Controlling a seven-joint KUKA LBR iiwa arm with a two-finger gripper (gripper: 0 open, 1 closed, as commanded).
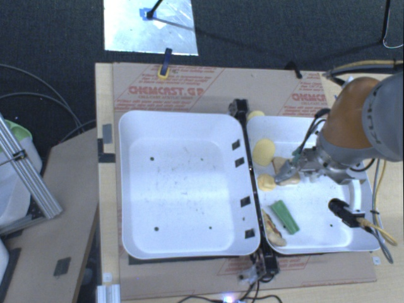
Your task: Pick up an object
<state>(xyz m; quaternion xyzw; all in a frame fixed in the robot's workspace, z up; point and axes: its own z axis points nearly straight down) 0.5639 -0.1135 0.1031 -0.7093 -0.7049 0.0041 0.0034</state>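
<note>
Item: small pale object [288, 179], right bin [328, 235], lying at the gripper [285, 171] tip near the bin's centre-left, with a yellow ball [264, 150] at its 11 o'clock, a yellow lump [266, 182] at 9 o'clock touching the divider side, and a green block [285, 216] with a tan strip [273, 227] at 6 o'clock. Jaws: cannot tell whether open or closed, the tip being blurred. Handling note: centre squarely over the pale object, clear of both yellow pieces, then lift straight up.

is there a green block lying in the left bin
No, the green block lies in the right bin, near its front, below the gripper; the left bin holds no block.
</note>
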